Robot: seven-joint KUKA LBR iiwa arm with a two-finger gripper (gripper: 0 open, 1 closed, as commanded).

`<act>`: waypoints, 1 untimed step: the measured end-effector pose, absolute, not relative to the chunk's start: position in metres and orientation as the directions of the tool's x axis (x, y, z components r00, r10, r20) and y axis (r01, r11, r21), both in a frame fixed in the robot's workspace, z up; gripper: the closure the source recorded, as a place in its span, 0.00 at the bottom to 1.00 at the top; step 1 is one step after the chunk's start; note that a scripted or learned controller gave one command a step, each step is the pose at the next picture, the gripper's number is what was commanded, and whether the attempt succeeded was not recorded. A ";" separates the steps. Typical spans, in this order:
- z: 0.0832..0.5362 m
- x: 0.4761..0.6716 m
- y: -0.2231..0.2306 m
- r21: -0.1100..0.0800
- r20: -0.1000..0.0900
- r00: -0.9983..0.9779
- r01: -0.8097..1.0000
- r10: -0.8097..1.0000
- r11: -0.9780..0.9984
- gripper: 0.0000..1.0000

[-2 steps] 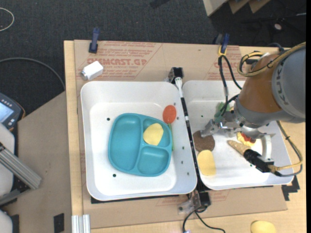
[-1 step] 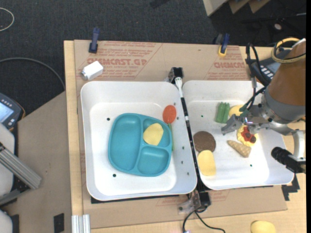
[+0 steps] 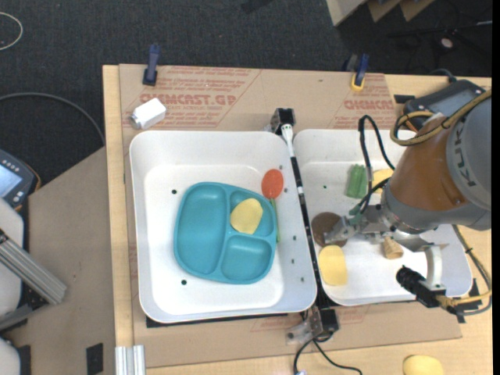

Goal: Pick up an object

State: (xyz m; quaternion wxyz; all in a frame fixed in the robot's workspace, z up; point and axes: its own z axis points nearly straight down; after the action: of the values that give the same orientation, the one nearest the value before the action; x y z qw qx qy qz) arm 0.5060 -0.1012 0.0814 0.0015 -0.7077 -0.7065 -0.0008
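- Yellow and soft-looking, the nearest candidate is a pale block (image 3: 333, 265) lying in the right bin (image 3: 461, 268), near its front left corner.
- Just above it sits a brown round piece (image 3: 323, 225); the hand (image 3: 349, 226) is low in the same bin, just right of that brown piece and above the yellow block.
- Whether the hand is spread or pressed together I cannot tell: the wrist and arm (image 3: 437, 178) cover it, and nothing shows between its tips.
- Other things in this bin: a green piece (image 3: 357, 181) toward the back and a small tan piece (image 3: 391, 248) by the wrist.
- To do the pick well, I judge the hand should centre over one item only, since brown and yellow lie close together and a straddling grip would likely slip.
- Keep clear of the bin wall on the left, which crowds both pieces.
- The left bin (image 3: 148, 209) holds a teal divided plate (image 3: 211, 233) bearing a yellow item (image 3: 247, 216), with an orange ball (image 3: 272, 183) beside it; these lie well apart from the hand.
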 end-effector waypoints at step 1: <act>0.087 0.556 -0.095 0.009 -0.003 -0.002 1.000 1.000 0.002 0.00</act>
State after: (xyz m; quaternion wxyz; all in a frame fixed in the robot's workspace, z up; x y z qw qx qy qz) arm 0.5556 -0.0953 0.0873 -0.0043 -0.7065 -0.7077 -0.0019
